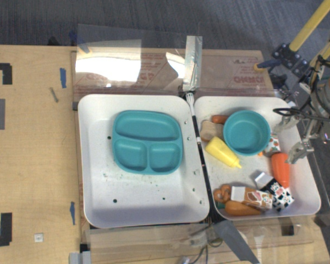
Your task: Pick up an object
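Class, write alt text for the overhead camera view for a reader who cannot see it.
Two white bins sit side by side: the left bin holds a teal divided plate, the right bin a teal bowl, a yellow object, a carrot and other small items.

Single fixed camera above bench, looking down aslant, both white bins (93,164) in frame.

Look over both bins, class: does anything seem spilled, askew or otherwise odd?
Slightly. Dark specks dot the left bin floor around the teal divided plate, like scattered crumbs or marks. In the right bin, the items lie jumbled, and the yellow cone rests on its side beside the teal bowl.
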`<state>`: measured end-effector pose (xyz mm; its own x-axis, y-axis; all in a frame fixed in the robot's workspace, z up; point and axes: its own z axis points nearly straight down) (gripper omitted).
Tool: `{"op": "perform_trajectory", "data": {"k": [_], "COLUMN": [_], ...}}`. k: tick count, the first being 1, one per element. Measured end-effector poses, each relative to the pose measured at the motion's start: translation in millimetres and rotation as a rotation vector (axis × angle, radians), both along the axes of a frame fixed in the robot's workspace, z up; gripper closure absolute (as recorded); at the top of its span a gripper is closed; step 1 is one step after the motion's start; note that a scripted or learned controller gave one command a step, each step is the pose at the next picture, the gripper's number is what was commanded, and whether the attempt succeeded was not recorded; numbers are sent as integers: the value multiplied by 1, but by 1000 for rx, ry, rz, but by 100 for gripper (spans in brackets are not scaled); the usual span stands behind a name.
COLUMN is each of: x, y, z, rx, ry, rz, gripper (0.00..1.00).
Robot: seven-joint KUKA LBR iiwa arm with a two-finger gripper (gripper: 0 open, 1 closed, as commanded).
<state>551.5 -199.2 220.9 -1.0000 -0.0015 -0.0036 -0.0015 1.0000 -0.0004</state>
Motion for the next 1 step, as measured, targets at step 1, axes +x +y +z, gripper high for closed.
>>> {"op": "perform_trajectory", "data": {"k": [1], "x": [39], "y": [-23], "z": [-98], "rx": [4], "ry": [7], "rz": [184], "gripper": [0]}}
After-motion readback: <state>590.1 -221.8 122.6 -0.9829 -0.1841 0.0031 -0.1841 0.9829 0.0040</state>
